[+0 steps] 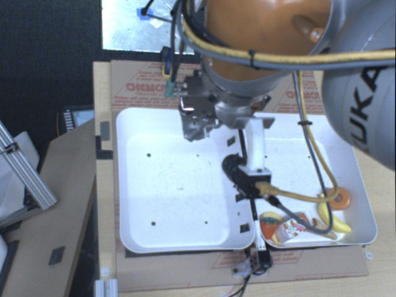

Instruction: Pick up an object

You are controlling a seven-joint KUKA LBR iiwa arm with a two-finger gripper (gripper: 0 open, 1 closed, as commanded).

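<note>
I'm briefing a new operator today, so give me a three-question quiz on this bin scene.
1. True or false: the yellow banana lies in the right bin.
2. Which bin is the claw above? A) left bin B) right bin
3. Fill in: the small ring beside the banana is ____ in colour.

Key: 1 true; 2 A; 3 orange.
</note>
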